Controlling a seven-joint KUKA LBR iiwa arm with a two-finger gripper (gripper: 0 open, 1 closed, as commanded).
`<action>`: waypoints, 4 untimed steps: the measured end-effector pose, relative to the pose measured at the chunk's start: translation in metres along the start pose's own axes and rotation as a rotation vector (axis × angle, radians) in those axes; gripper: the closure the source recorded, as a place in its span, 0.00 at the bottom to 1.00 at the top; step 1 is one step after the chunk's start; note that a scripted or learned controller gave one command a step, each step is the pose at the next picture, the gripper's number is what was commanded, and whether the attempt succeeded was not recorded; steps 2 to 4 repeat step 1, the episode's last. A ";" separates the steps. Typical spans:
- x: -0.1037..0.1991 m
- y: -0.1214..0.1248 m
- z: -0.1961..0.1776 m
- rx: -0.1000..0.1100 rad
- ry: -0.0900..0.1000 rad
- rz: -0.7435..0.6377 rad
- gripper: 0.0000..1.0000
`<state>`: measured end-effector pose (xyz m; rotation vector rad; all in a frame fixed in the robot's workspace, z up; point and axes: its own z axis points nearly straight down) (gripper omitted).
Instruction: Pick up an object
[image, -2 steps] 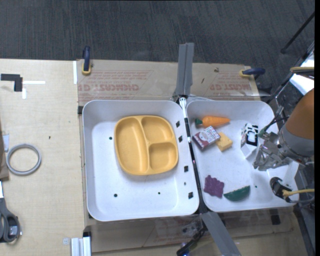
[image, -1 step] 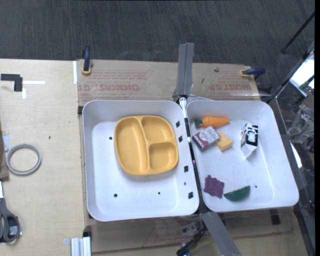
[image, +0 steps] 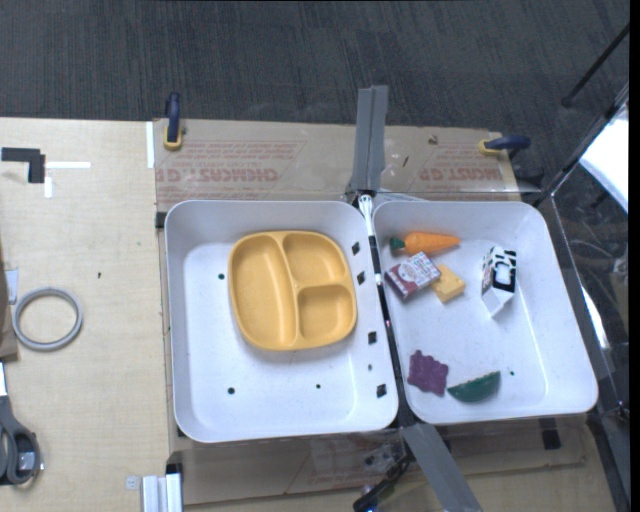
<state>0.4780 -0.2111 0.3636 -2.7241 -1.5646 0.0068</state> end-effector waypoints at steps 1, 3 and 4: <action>0.002 -0.001 -0.043 -0.001 0.000 -0.321 1.00; 0.002 -0.001 -0.043 -0.001 0.000 -0.321 1.00; 0.002 -0.001 -0.043 -0.001 0.000 -0.321 1.00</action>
